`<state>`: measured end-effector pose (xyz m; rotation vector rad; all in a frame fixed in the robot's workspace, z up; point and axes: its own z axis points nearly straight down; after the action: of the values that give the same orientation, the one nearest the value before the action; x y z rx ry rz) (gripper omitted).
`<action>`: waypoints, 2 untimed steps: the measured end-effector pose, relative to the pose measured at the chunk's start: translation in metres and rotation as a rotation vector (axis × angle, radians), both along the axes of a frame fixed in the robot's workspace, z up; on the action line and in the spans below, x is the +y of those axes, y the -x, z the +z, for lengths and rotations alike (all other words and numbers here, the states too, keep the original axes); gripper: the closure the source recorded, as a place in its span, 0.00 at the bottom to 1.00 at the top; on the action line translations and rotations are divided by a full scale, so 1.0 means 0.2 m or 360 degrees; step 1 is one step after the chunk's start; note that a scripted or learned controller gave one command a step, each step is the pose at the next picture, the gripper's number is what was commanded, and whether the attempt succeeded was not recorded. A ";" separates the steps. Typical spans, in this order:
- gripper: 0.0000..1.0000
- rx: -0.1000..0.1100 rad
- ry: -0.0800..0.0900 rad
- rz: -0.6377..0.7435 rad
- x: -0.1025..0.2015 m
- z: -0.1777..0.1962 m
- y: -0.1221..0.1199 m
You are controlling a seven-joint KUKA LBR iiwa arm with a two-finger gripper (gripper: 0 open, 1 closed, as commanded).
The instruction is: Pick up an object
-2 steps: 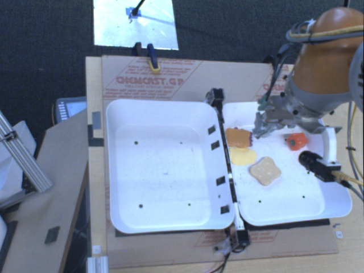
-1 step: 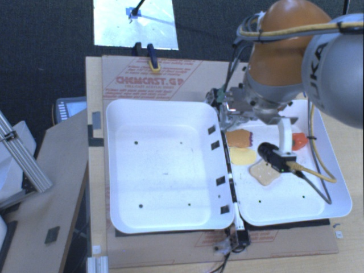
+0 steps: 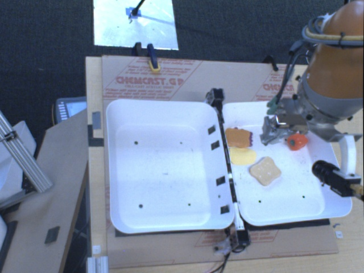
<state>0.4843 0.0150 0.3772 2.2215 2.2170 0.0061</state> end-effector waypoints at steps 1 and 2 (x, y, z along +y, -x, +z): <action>1.00 0.0000 -0.0003 0.0020 0.33 0.13 -0.01; 1.00 -0.0003 -0.0004 0.0019 0.62 0.29 -0.13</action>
<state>0.5102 0.1399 0.4348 2.2089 2.2304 0.0108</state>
